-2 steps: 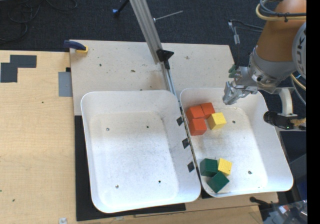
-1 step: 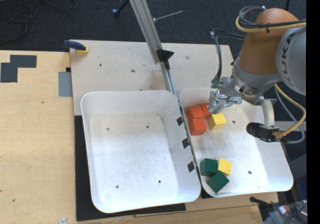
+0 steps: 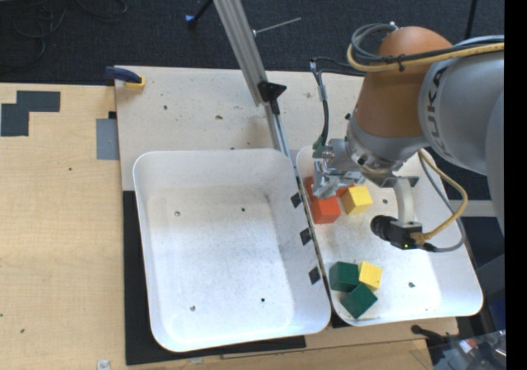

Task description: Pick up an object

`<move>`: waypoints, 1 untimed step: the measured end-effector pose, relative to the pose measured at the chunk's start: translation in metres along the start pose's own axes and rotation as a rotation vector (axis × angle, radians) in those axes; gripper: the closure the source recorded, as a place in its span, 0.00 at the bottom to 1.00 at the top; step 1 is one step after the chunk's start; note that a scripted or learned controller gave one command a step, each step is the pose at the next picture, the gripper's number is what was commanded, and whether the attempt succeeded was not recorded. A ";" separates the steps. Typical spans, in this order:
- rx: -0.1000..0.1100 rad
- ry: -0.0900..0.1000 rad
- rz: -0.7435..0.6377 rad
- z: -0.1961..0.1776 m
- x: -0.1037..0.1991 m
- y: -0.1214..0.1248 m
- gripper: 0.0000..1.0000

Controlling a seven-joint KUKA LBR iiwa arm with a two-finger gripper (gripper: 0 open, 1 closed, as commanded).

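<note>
Grasp-approach step. The grey two-finger gripper (image 3: 327,181) sits low in the right shallow white plastic bin (image 3: 445,290), at its far-left corner, right over the orange block (image 3: 324,207), which lies directly under/just in front of the tool, hard against the divider wall between the bins. The small yellow cube (image 3: 357,198) is just beside the tool on its right, touching or nearly touching the orange one; can't tell which.

Gripper state: cannot tell. The wrist hardware hides the tip area, so there's no telling if anything is caught. Not calling it a hold.

Other candidates are toward the near edge of the same bin, well apart from the tool: two dark green blocks (image 3: 352,288) with a second yellow cube (image 3: 370,274) tucked against them. The left shallow white plastic bin (image 3: 165,195) is across the divider from the tool.

Judgement: target is prob the orange block; pick not confirmed, nothing visibly lifted. Next move needs a straight vertical lift, then a check that the block comes up w/ the tool. Risks: the bin wall fouling one side of the grasp, and the yellow cube getting nudged or dragged along.
</note>
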State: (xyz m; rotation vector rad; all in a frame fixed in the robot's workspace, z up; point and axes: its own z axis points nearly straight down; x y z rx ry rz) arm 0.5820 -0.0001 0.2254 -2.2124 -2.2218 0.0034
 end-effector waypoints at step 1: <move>0.000 0.000 0.000 0.009 0.053 -0.014 1.00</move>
